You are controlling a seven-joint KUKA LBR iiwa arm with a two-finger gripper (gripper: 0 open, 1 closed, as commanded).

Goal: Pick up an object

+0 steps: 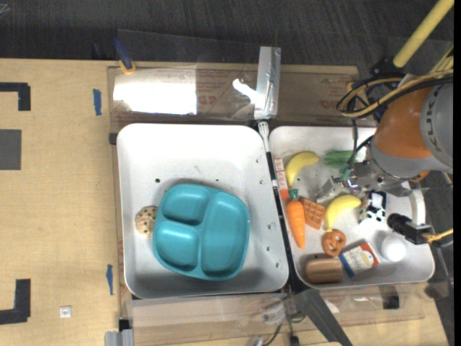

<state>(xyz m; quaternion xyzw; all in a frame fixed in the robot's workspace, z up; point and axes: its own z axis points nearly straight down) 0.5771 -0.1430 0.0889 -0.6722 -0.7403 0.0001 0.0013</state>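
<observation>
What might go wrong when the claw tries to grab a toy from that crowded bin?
1. The claw hangs over packed toys, so it may pinch two at once: a yellow lemon lies right beside the waffle.
2. The carrot lies close to the bin's left wall, so there may be little room beside it.
3. Round toys like the lemon could squirt out sideways.

Teal tray (202,231) in left bin (187,139)
</observation>
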